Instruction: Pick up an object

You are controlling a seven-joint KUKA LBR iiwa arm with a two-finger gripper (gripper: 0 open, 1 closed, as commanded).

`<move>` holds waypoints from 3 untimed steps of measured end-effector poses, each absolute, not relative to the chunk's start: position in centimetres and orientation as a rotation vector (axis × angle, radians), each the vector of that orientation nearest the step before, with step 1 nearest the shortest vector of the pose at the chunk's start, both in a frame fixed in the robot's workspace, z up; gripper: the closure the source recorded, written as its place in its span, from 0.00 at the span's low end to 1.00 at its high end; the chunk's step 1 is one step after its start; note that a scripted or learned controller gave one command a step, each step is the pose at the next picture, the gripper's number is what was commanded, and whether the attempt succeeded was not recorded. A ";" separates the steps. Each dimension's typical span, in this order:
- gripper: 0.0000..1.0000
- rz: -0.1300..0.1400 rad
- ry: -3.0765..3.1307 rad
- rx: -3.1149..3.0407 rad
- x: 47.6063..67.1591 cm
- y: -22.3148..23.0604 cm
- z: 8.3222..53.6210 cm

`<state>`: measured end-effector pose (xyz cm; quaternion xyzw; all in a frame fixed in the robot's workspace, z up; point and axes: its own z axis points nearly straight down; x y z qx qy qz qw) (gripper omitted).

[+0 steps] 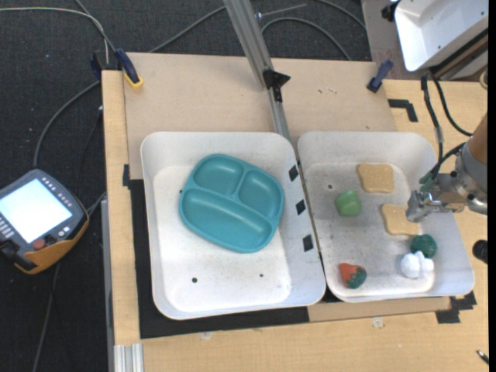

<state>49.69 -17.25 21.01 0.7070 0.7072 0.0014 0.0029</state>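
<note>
No readable writing shows; the hand (418, 205) hovers over a tan slice (398, 220), grip state unclear.

Teal tray (231, 202) in white bin (167, 285), tan bread slices (377, 178), green pepper (349, 203), red strawberry (353, 275)

My gripper (419, 205) hangs at the right bin's (325, 231) right side, just above the lower tan slice (397, 221), boxed in by close neighbours: the dark green piece (423, 245) and white piece (415, 266) just below, the upper tan slice (377, 178) up-left. Open floor lies mid-bin between the green pepper (349, 203) and strawberry (353, 275). In the left bin (159, 231) the teal tray (231, 202) takes the upper middle; the strip beneath it is free
</note>
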 end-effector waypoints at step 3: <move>1.00 0.001 2.231 2.218 49.8 -6.8 26.1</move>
